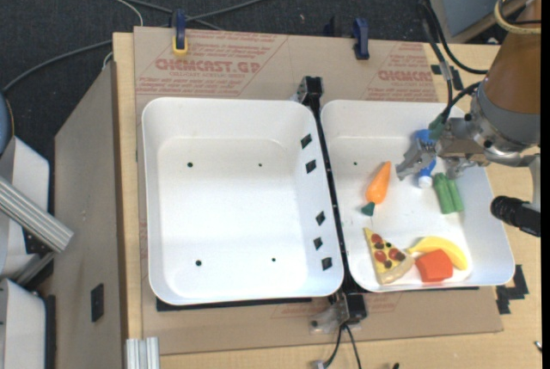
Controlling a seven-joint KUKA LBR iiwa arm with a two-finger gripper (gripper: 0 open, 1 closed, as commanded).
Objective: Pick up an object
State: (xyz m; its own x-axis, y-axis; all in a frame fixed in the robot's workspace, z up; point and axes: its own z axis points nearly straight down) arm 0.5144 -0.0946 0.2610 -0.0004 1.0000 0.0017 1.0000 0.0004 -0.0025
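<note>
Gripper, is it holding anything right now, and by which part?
Cannot be told. The gripper sits over the right bin beside a small blue and white thing, with no clear hold visible.

bins [232, 212]: white plastic, smooth, slight sheen
table [284, 58]: brown cardboard sheet, matt, red print
clamps [180, 30]: plastic-looking, one yellow-tipped, one blue
carrot [378, 183]: orange plastic toy, smooth
pizza slice [387, 255]: toy plastic, printed top
banana [447, 249]: yellow plastic, glossy
green piece [448, 193]: ribbed plastic
tool [421, 159]: bare metal, dull grey
floor [69, 40]: dark carpet, rough
</note>
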